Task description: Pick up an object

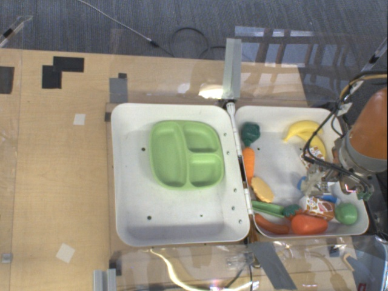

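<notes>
The arm [367, 135] reaches in from the right over the right bin [276, 115], its gripper [316, 183] lowered near the bin's right wall, above a small printed packet [319, 207]. Whether the jaws are open or closed cannot be told. Toys crowd the near edge: tomato [308, 224], green ball [346, 213], carrot [248, 162]. A banana [301, 130] lies at the back. The bin's middle floor is bare. The left bin [130, 180] holds a green divided plate [185, 154].

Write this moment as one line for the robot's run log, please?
arm: over right bin | gripper: low among toy food, by banana and small carton | grasp: unclear | left bin: green divided plate
</notes>
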